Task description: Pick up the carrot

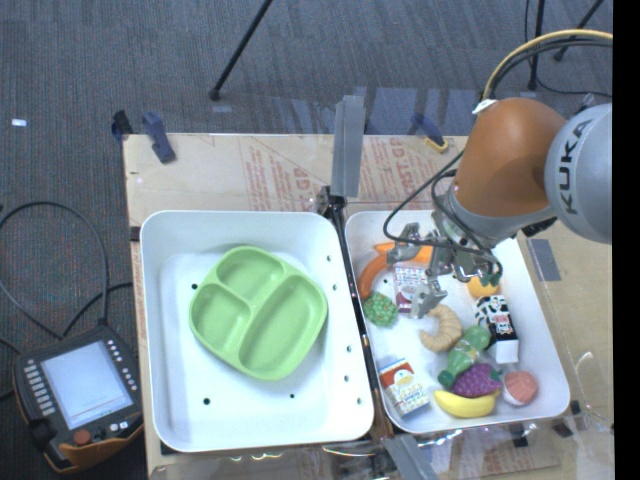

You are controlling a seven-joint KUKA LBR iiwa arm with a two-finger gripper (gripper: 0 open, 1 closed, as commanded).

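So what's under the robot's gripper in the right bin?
Under the gripper sits a small pink-and-white carton, with the carrot poking out to its left and a croissant just below. The gripper covers part of the carrot and whatever lies beneath it.

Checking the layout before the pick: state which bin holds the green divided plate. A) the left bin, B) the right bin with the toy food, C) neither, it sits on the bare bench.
A: the green divided plate lies inside the left bin, while the carrot and the other toy foods sit in the right bin under the hand.
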